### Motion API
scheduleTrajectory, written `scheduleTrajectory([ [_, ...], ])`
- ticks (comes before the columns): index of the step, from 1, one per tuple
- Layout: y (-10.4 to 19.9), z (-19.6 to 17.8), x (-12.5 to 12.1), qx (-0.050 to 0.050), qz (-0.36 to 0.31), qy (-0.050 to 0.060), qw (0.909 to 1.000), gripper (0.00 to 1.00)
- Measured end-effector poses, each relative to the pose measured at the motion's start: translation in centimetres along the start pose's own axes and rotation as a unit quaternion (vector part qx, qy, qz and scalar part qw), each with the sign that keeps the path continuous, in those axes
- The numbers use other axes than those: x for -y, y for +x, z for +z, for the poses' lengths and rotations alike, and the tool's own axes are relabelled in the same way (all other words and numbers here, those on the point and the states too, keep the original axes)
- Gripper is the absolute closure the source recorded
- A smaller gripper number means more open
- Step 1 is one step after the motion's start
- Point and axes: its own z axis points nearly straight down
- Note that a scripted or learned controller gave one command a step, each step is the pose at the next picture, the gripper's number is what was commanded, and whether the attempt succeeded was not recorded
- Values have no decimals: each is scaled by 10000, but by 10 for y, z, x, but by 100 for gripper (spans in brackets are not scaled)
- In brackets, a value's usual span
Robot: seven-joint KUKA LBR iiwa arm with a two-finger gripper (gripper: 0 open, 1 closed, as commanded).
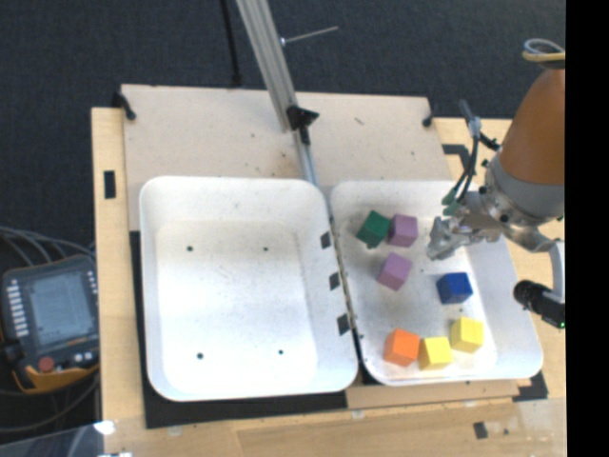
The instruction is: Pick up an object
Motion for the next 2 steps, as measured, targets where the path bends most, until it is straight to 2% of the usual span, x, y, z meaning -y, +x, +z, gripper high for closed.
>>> scheduleTrajectory([
  [1, 58, 14, -14, -2, 3, 22, 10000, 100],
  [2, 110, 30, -17, -1, 6, 26, 10000, 100],
])
